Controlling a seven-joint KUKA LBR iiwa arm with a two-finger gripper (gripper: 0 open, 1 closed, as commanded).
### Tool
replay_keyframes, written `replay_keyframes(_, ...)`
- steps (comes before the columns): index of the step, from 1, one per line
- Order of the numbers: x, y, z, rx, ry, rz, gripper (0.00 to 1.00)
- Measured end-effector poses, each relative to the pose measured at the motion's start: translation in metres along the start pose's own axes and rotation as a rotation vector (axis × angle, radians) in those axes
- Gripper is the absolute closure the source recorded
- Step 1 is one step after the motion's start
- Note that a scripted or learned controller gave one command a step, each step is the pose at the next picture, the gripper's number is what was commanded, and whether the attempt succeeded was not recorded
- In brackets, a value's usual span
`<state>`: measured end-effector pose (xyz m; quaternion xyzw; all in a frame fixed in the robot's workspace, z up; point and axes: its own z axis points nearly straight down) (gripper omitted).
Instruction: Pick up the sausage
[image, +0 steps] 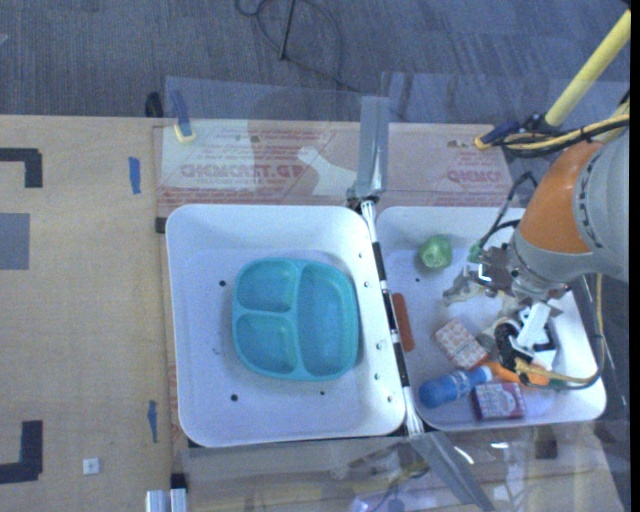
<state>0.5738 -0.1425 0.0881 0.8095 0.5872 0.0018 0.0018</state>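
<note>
Sausage (402, 321): I see it lying along the left wall of the right bin (425, 295).
Gripper (468, 287): above the same bin, apart from the sausage, just below a green round item (435, 252).
Grip: open or closed, I cannot tell.
Left bin (195, 300): holds a teal divided plate (296, 318).

One fixed camera overhead, slanting down on both bins (190, 240).

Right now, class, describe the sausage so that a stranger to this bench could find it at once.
Find the right bin, the one without the teal plate. Along its left wall, beside the seam between the bins, lies the sausage. It is the only thin reddish-brown stick; its neighbours are a round green thing, a checkered block and a blue bottle.
</note>
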Motion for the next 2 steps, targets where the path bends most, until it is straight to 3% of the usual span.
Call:
replay_keyframes(1,0.000,0.000,0.000,0.000,0.000,0.000,0.00)
replay_keyframes(2,-0.029,-0.087,-0.001,-0.005,0.001,-0.093,0.00)
